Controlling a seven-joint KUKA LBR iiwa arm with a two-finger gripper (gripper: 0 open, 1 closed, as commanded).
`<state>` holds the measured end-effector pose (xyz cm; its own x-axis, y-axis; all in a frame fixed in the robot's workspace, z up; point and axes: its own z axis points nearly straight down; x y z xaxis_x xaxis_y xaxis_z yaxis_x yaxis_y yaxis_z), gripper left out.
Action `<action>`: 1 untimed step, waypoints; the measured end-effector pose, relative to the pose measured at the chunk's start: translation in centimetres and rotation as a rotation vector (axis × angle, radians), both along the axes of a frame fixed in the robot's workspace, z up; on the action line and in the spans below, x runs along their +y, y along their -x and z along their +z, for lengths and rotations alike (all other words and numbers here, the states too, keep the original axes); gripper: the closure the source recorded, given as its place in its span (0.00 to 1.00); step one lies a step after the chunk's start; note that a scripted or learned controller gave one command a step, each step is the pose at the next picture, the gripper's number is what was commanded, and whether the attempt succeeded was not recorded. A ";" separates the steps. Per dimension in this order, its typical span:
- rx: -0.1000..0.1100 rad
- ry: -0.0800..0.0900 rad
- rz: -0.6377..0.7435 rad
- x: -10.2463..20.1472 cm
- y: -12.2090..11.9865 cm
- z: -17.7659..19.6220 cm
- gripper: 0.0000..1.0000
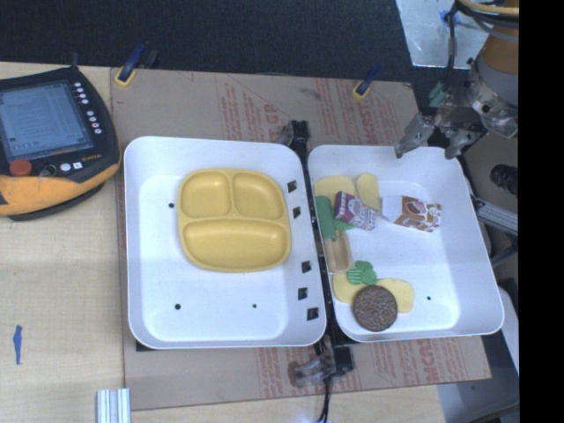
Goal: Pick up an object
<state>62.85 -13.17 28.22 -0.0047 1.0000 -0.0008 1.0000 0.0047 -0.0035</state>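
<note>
My gripper [434, 142] hangs over the far rim of the right bin [458, 263], its two fingers spread apart with nothing between them. Below it in that bin lie a small brown-and-white packet [418, 212], a dark maroon packet [354, 210], a green piece [326, 218], a tan stick [340, 254], yellow flat pieces [367, 186], a small green leafy piece [360, 274] and a round brown patty [375, 307]. The gripper touches none of them.
The left bin [150, 307] holds a yellow divided plate [234, 218]. A teach pendant [53, 139] lies on the bench at far left. Black clips [300, 133] join the bins along the middle seam. The right bin's right half is bare white floor.
</note>
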 end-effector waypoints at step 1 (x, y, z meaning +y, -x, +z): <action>0.020 -0.005 0.000 3.3 9.7 -14.4 0.00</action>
